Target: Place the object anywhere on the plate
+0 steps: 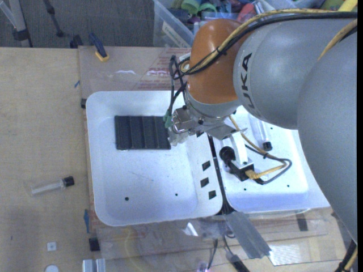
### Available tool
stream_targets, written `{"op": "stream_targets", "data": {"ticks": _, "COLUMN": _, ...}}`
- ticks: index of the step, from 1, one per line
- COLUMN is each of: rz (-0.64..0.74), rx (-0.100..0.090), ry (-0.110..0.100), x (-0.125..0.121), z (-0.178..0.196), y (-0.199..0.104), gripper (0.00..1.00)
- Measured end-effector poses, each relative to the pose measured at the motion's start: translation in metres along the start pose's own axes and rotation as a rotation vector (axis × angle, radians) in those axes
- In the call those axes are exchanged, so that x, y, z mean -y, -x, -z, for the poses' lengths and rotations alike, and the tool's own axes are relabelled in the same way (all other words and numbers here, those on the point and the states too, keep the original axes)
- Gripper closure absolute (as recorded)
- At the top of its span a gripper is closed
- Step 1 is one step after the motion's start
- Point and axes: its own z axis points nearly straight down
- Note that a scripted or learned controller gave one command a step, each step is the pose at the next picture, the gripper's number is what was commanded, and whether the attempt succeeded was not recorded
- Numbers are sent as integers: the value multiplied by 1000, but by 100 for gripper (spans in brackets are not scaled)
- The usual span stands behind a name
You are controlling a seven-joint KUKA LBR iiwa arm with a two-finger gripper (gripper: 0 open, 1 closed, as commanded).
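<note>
Over the right edge of the left bin, the grey arm hangs low, its gripper beside the dark ribbed plate at the bin's far end. Whether it grips anything cannot be told; the object to place is not identifiable. A release here could miss the plate.

The arm hides the gripper's fingertips and much of the right bin; the far storage tub is cropped.

light: even, overhead | glare: mild on white bins | shadows: soft | focus: slightly soft, grainy
</note>
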Motion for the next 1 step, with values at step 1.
{"op": "stream_targets", "data": {"ticks": 1, "rz": -321, "rx": 1, "ry": 3, "x": -15, "z": 89, "y": -43, "gripper": 100}}
